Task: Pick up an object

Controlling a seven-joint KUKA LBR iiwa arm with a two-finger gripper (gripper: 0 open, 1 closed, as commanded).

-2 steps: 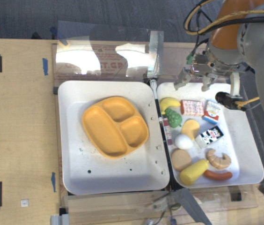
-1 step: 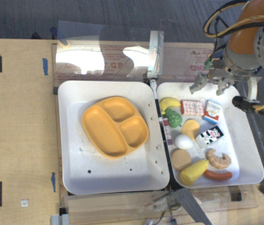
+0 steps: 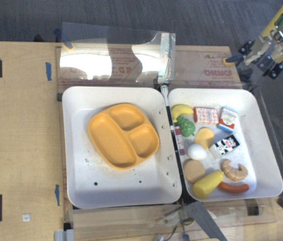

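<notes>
My gripper (image 3: 274, 49): top right, beyond the bins — finger state cannot be told.
Left bin (image 3: 76, 149): orange divided plate (image 3: 123, 135).
Right bin (image 3: 262, 134): toy foods — clustered.

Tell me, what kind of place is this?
Probably a robot test bench in a lab, not a kitchen: two white bins taped onto a cardboard-covered bench, toy food in one, an orange divided plate in the other.

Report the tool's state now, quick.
Tool: cannot be told whether open or closed; it sits at the upper right, outside the right bin, nothing visibly held.
</notes>
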